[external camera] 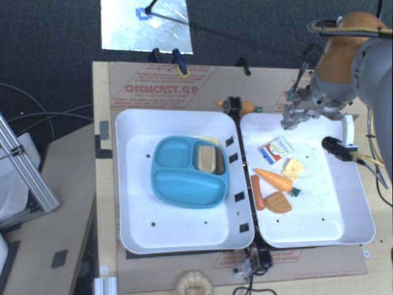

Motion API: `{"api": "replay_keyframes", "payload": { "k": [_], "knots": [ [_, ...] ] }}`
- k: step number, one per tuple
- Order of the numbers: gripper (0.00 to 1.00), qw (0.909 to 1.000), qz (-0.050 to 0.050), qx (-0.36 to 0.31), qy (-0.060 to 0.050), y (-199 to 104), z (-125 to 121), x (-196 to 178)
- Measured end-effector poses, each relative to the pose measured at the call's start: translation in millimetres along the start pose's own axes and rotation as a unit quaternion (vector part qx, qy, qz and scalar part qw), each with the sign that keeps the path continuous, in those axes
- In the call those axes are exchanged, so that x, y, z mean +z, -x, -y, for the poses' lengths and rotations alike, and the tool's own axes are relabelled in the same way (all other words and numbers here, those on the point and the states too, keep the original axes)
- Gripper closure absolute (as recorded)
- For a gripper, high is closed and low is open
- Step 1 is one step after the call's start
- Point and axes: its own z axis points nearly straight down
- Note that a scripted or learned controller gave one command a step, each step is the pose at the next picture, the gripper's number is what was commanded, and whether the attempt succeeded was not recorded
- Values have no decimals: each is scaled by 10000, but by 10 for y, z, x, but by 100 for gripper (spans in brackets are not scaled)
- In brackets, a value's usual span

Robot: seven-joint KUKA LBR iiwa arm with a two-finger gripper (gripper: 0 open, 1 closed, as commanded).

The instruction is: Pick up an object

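Step in hand: I judge this the approach. My gripper hangs over the far edge of the right bin, with nothing visibly between its tips.
My end effector: I cannot tell whether it is wide or narrow; from this slant it reads as a small grey cluster under my wrist.
Where the things are: the pickable pieces lie in the right bin, in its left half. A small printed packet lies nearest me, a pale yellow block just beside it, then a carrot, a brown wedge and a reddish sausage close to the divider.
Other bin: the left bin holds a blue sectioned tray with a tan piece in one compartment.
Next move: I judge I must travel toward the near side and down. The packet is the shortest reach and lies apart enough to close on.
Edges: the sausage lies along the bin's left wall, leaving little space on that side. A black fitting sits at the bin's right rim.
Open room: the right half and near part of the right bin floor are bare, so a descent from that side looks unobstructed.
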Motion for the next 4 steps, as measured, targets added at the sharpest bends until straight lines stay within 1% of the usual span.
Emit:
{"api": "replay_keyframes", "payload": {
  "k": [1,3,4],
  "knots": [
    [100,10000,-2,-17,-11,-1,-15,-532],
    [100,10000,-6,-35,-24,-883,78,-664],
    [100,10000,-5,-30,-29,-1245,179,-691]
  ]
}}
